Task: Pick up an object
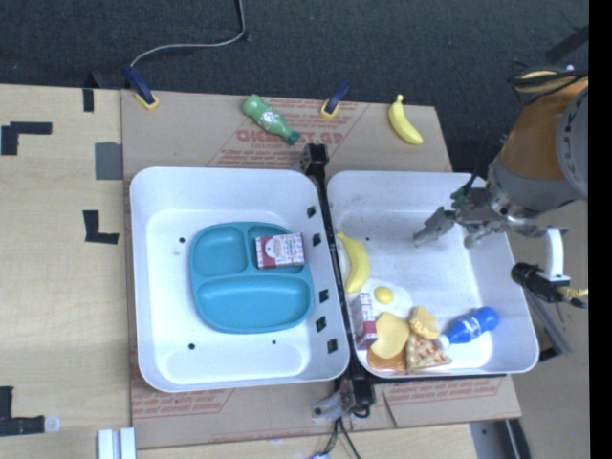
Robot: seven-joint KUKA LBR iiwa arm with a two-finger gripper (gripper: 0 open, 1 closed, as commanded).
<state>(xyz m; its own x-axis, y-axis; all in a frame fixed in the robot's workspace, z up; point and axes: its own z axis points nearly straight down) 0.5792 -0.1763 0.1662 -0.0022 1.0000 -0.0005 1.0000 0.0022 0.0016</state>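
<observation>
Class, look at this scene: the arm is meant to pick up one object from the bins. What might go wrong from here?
1. In the right bin the toy foods, fried egg and blue bottle lie packed together, so a grasp may catch two things or slip.
2. The banana rests against the divider, leaving little room.
3. The gripper hovers over bare floor, away from the pile, so closing there would likely grab nothing.

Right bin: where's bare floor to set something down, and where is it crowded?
Free: the right bin's far half, between its back wall and the banana, left of the gripper. Crowded: the near strip, with fried egg, pizza slice and blue bottle.
</observation>
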